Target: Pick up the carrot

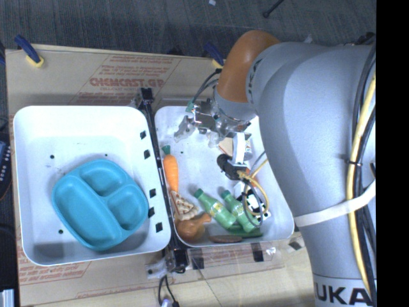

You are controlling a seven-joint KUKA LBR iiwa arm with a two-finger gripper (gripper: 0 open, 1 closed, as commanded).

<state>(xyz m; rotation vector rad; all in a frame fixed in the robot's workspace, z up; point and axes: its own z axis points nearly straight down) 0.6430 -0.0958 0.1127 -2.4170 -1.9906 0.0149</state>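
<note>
A: Front edge of the right bin (279, 204) first: two green bottles (225, 211), one brown drumstick-looking piece (192, 225), one waffle-patterned piece (181, 204).

B: Carrot?

A: One carrot (170, 172), lying along the right bin's left wall, green top toward the back edge. Nothing touching it from above.

B: Your gripper?

A: My gripper (203, 124) sits over the right bin's back edge, apart from the carrot. Can't tell its opening from this angle.

B: Left bin?

A: Left bin (38, 126) has one blue divided plate (100, 201), three compartments, toward the front edge.
</note>
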